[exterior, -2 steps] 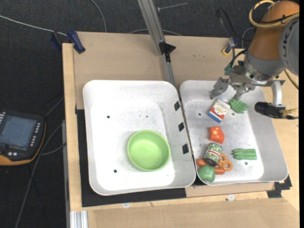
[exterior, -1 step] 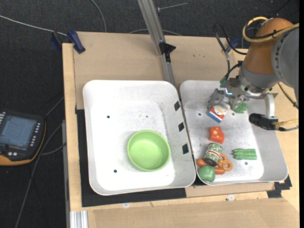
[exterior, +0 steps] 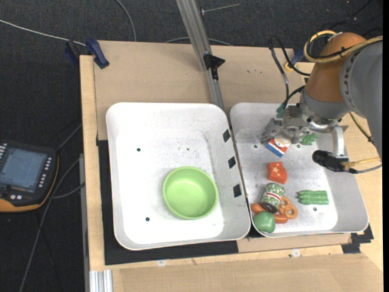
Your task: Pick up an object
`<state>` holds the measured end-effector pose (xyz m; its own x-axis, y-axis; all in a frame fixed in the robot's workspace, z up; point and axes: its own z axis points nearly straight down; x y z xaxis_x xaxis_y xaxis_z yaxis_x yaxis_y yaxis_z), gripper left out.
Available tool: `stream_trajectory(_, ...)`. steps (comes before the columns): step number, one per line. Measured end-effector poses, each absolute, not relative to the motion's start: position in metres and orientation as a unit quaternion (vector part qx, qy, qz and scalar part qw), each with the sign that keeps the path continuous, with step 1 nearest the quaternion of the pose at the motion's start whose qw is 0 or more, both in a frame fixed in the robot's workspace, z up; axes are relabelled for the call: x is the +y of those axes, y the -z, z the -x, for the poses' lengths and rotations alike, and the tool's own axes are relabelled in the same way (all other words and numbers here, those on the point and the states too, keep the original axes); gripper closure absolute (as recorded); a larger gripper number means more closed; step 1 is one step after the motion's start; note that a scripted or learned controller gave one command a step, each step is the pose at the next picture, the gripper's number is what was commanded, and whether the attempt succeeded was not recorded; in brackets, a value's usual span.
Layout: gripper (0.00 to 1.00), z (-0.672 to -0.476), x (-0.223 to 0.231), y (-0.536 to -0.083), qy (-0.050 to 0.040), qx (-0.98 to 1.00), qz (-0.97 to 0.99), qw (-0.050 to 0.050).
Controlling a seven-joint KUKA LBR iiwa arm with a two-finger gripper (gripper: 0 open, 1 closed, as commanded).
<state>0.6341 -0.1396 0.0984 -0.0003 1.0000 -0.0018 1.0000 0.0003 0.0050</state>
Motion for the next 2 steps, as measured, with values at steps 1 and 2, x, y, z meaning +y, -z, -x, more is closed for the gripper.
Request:
stream_trajectory(1,1.0,-0.636,-0.14,-0.112,-0.0032,0.707,-0.707,0.005)
stream_trajectory(2,1.0,-0.637,-0.144,-0.155,-0.0012,0.707,-0.707,0.002)
